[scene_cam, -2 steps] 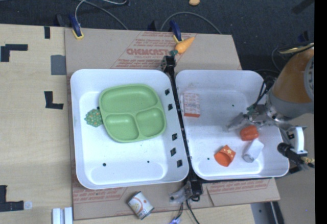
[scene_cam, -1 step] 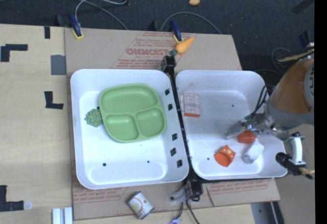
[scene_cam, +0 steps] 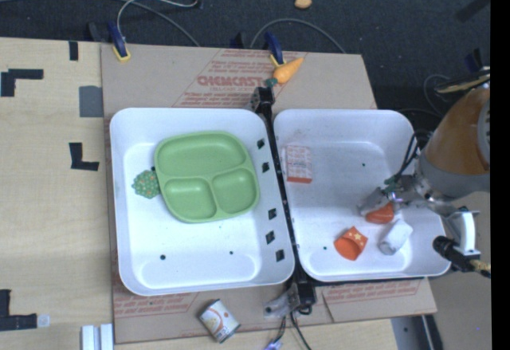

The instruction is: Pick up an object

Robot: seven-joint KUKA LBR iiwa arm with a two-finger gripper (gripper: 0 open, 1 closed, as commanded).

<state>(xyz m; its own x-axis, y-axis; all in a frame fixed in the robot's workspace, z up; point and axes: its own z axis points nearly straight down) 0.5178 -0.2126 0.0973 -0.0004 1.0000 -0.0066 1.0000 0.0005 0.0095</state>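
Note:
The right bin [scene_cam: 319, 133] holds a small orange block [scene_cam: 350, 243], a white object [scene_cam: 394, 237] and an orange-red piece [scene_cam: 381, 214] near its right front corner. A white card with red print [scene_cam: 297, 163] lies near that bin's left wall. My gripper [scene_cam: 384, 198] is low over the right side of this bin, directly at the orange-red piece, which is partly hidden under it. The grey arm with its orange band [scene_cam: 458, 145] reaches in from the right, over the bin's right rim.
The left bin [scene_cam: 127, 181] carries a green divided plate [scene_cam: 207, 176] and a small green lumpy item [scene_cam: 147, 183] beside it. A toy carrot [scene_cam: 287, 69] lies on the cardboard behind the bins. A small can [scene_cam: 218, 319] lies in front of them.

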